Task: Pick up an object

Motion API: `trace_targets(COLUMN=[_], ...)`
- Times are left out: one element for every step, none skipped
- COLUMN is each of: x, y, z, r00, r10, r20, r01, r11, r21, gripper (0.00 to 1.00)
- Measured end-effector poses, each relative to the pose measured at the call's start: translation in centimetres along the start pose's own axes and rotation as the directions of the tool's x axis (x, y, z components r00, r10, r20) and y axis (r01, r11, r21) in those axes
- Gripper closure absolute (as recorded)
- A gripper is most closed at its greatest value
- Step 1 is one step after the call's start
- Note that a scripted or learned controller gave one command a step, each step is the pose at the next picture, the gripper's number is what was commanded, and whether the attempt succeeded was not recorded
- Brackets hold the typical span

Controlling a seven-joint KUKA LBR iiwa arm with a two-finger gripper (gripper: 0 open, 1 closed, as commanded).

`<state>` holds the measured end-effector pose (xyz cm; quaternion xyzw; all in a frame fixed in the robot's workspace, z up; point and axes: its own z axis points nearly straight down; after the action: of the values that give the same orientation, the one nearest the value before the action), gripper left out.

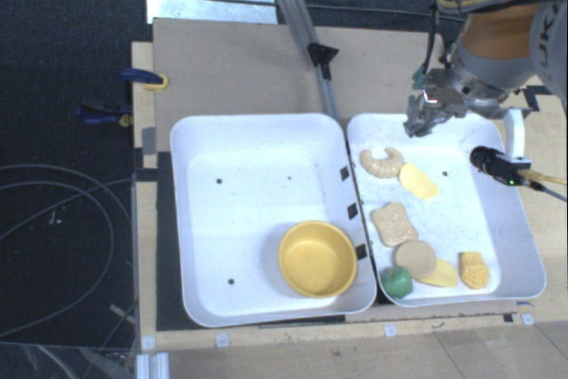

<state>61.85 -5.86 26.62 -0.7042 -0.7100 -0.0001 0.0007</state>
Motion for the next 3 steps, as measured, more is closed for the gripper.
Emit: trace_targets(x=[5.2,10.2,15.3], y=[-2.1,-5.8,-8.6], z=[1.3,2.3,3.0], r00=[1.0,1.0,1.0], r10=[0.0,-0.001,0.0], r20=[0.001,0.0,0.0], r01=[0.0,0.001,0.0], r11=[1.0,1.0,1.0], r21=[0.001,0.002,0.0], gripper=[1.0,1.0,1.0])
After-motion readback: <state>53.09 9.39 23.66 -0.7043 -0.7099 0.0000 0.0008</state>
